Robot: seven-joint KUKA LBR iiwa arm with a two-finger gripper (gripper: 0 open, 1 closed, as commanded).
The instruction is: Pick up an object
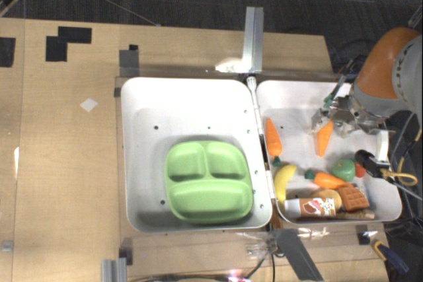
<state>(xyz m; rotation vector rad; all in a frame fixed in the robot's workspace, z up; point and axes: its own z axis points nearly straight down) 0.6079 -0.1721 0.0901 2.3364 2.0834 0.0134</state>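
My jaws (328, 121) hang over the right bin (297, 99) with a carrot (324, 138) dangling just below them, its top seemingly pinched between my fingers, so I judge the pick nearly done, with only the lift left. The contact itself is blurred. Beyond it, a second carrot (272, 137) lies apart; my arm is cut off.
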